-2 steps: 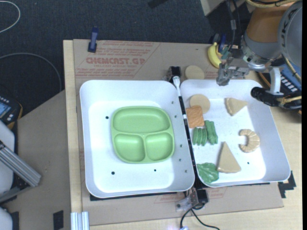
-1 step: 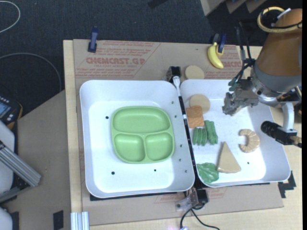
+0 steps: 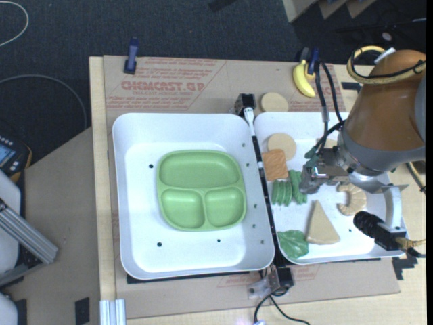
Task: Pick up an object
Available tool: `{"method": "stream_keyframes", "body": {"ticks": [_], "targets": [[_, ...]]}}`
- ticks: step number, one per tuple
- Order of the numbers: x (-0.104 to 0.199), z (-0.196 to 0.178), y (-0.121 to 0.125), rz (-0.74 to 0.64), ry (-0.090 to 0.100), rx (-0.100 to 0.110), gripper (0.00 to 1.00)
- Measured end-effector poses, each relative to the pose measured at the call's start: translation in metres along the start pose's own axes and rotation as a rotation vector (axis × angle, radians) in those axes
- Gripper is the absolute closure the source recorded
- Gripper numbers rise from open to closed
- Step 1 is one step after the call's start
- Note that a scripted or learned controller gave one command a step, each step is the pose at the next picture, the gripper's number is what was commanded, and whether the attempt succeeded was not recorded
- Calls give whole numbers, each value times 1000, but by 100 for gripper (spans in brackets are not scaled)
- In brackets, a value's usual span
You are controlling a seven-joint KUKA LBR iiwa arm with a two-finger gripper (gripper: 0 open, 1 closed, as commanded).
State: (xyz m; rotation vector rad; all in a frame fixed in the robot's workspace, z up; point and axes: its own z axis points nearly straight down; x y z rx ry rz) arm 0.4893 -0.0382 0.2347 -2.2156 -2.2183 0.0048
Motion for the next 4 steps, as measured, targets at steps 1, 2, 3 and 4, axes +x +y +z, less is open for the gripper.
{"method": "stream_keyframes", "body": {"ticks": [1,2,3,4], "targets": [[125,4,-11,-7,0,-4,100],[120,-166,-10,-2,0,-21,100],[120,-168,-10,0,-3,-10,100],[121,-179,-10,-1,-3,-12,100]]}}
